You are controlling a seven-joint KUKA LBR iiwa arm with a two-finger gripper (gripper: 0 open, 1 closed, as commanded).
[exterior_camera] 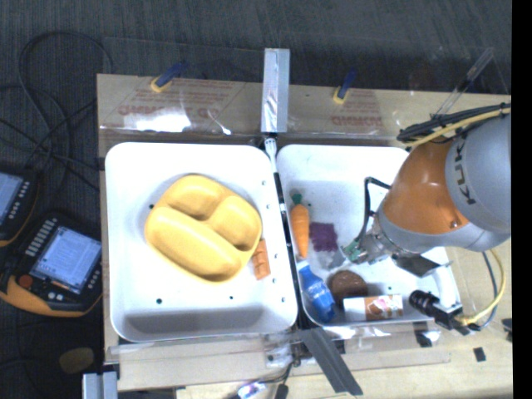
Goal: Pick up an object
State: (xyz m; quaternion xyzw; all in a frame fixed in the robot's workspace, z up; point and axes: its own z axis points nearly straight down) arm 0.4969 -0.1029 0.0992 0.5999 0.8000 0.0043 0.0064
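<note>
Brown, rounded lump is seen in the right white bin, just below-left of the claw, whose state cannot be told.

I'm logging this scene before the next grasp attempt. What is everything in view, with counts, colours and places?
Shallow white bins: 2, white, side by side on the bench.
Large yellow bread-shaped object: 1, yellow, left bin.
Small orange piece: 1, orange, left bin beside the yellow object.
Toy carrot: 1, orange, right bin, left side.
Purple block: 1, purple, right bin.
Blue bottle: 1, blue, right bin front.
Brown round object: 1, brown, right bin.
White tube: 1, white with red label, right bin front.
Handheld pendant: 1, orange-black, left of bench.
Gripper: 1, over right bin.
</note>
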